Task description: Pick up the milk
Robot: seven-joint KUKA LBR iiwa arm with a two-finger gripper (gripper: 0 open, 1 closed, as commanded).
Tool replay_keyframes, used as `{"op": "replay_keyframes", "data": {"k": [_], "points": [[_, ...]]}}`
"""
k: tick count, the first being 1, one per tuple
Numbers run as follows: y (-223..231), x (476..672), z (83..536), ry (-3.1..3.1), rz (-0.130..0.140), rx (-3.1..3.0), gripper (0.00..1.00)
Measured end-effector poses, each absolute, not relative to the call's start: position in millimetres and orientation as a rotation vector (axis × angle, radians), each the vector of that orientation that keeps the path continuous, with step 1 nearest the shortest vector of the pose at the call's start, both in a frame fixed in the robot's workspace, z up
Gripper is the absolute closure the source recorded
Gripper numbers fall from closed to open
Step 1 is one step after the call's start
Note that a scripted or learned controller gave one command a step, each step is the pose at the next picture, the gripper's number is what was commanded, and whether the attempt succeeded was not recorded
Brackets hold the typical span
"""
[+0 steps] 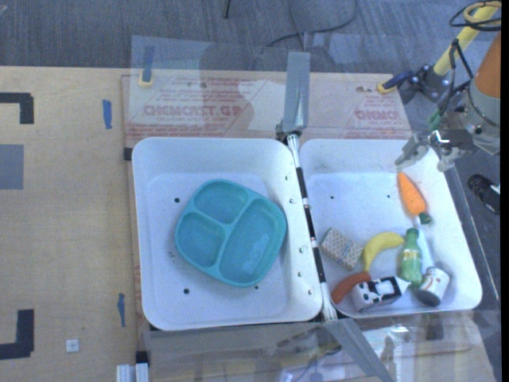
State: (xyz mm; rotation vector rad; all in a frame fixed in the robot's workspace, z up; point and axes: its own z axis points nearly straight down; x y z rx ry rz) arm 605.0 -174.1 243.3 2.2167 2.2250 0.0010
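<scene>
Gripper [427, 149] hangs over the right bin's [350, 153] far right corner, fingers spread and holding nothing.

The milk [377, 290], a cow-patterned carton, lies on its side at the bin's near edge, between a sausage [347, 286] and a can [433, 282], below the banana [382, 246]; the carrot [412, 195] lies just under the gripper.

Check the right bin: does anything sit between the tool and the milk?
Yes. The tool hangs over the right bin's far right corner, while the milk lies at the near edge. The carrot, green bottle and banana lie between them, so a straight low path is cluttered.
</scene>
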Motion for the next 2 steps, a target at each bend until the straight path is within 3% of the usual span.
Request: {"op": "replay_keyframes", "data": {"k": [1,2], "points": [[-223.3,568.9,297.8,1.988,0.001,2.427,0.00],[-217.8,516.5,234.1,1.961,0.000,2.454,0.00]]}}
